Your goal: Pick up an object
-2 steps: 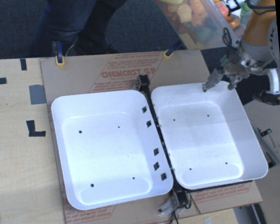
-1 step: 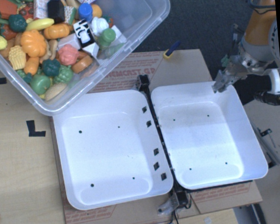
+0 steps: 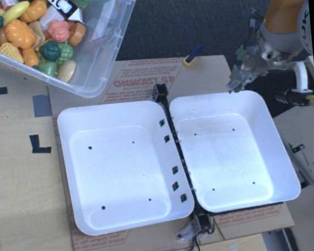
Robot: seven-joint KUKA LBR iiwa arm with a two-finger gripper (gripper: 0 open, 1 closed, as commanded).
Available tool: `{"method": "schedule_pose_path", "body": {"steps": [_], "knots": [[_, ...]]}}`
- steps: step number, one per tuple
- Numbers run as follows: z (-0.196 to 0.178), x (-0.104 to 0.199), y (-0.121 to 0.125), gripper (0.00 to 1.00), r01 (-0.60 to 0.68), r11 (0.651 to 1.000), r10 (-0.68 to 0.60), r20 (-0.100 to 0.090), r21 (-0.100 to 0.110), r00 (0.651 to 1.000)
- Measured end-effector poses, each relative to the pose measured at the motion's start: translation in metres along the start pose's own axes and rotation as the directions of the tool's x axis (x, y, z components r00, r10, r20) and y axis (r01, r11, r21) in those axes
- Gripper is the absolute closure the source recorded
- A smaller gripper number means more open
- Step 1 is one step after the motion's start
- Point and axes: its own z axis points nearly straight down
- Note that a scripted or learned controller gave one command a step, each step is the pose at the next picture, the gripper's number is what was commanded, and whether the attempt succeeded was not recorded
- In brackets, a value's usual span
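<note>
While the right white bin point(image 3: 225, 143) serves as landmark, entries run as follows. Gripper point(image 3: 240, 78): just beyond the bin's far right corner, above the rim, at the end of the grey arm point(image 3: 284, 10) with its orange band; whether it is released or clenched cannot be told from this angle, and nothing is seen in it. Left white bin point(image 3: 116, 164): touching the right bin along their shared inner wall, bare floor with four small dark dots, as in the right bin. Black clips point(image 3: 174, 164): strung along the seam between the two bins. Clear plastic tub point(image 3: 82, 41): well beyond the left bin's far corner, tilted, holding toy fruit and vegetables point(image 3: 32, 29), among them orange, green, pink and yellow pieces. Cardboard sheet point(image 3: 141, 79): under both bins, printed in red. Blue-and-yellow item point(image 3: 192, 55): on the cardboard just beyond the right bin's far rim; too small to identify. Task's object: none lies in either bin; the only candidates sit in the tub, well away from the gripper. Risk, as judged: a programmed descent into the bin would likely close on nothing; so close to the corner, the gripper could also strike the rim and shift the bin.
</note>
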Motion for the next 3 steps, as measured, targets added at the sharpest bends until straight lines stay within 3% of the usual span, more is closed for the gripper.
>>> {"method": "schedule_pose_path", "body": {"steps": [1, 2, 3], "knots": [[-0.051, -0.004, -0.075, 1.0, -0.009, 1.0, 0.009, 0.001, 0.005, 1.0], [-0.042, 0.075, -0.048, 1.0, 0.0, 1.0, 0.0, 0.0, 0.007, 1.0], [-0.046, 0.132, -0.1, 1.0, -0.001, 1.0, 0.001, -0.002, 0.01, 1.0]]}}
